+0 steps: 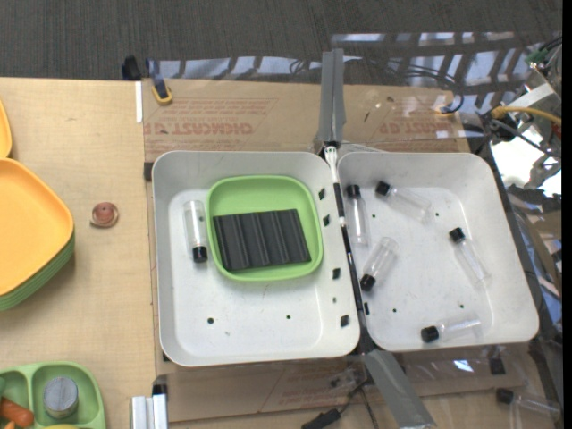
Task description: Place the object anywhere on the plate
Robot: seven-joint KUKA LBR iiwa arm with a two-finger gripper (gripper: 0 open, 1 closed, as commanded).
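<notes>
Gripper: spread or pressed together, cannot tell. Green plate point(304, 195) sits in left bin point(259, 333), upper middle of frame, a dark ribbed slab point(264, 239) lying on it. One clear vial point(194, 229) (black cap toward the frame's bottom) lies just beside the plate's left rim, on the bin floor. Right bin point(500, 266) holds five more vials point(402, 199), scattered apart, one against its left wall. Far left: stacked orange plates point(31, 231), a small reddish knob point(105, 214) on the wooden bench. Lower left corner: a green compartment tray point(27, 384).
</notes>
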